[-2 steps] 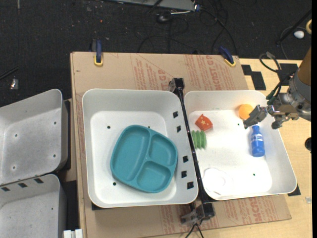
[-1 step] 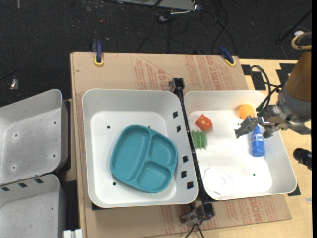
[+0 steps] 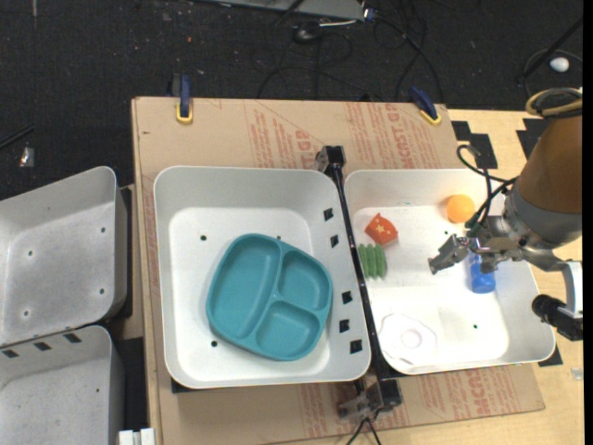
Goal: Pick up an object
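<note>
In the right bin (image 3: 519, 341) lie an orange ball (image 3: 459, 209), a red block (image 3: 381, 229), a green piece (image 3: 373, 260) and a small blue object (image 3: 482, 277). My gripper (image 3: 447, 253) hovers over the bin's middle right, just left of the blue object and below the orange ball. It is open, its fingers point left, and nothing sits between them. The red and green pieces lie well to its left, near the divider. The wrist partly covers the blue object's top.
A teal divided plate (image 3: 269, 297) lies in the left bin (image 3: 176, 248). A flat white disc (image 3: 408, 334) rests at the right bin's front. A black divider (image 3: 350, 248) separates the bins. White trays (image 3: 56, 248) stand off the bench at left.
</note>
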`<action>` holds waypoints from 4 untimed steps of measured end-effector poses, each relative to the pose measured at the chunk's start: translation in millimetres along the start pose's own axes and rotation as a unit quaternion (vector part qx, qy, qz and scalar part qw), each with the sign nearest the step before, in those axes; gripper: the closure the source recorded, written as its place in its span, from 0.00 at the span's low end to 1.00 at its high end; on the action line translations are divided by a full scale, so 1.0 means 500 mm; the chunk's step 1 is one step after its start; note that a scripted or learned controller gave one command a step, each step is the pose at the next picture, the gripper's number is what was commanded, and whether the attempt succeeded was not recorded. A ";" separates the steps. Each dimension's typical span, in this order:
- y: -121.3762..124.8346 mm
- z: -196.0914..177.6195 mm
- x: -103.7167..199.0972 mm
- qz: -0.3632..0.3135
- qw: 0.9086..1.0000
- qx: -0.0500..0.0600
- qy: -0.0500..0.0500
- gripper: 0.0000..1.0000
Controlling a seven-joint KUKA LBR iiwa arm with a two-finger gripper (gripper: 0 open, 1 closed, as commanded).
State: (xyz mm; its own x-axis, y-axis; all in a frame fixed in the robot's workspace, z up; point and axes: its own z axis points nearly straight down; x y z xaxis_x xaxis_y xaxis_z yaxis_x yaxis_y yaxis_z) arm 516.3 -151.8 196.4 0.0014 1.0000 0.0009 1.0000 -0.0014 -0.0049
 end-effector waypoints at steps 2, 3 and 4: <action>0.010 0.073 0.017 0.000 1.000 -0.003 -0.001 1.00; 0.027 -0.047 0.013 -0.002 1.000 -0.006 -0.001 1.00; 0.029 -0.081 0.013 -0.002 1.000 -0.004 -0.001 1.00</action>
State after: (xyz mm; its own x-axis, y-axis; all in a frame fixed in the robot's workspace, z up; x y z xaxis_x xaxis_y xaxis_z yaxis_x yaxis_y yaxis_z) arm 531.1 -145.2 237.0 -0.0022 1.0000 -0.0012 1.0000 0.0022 0.0030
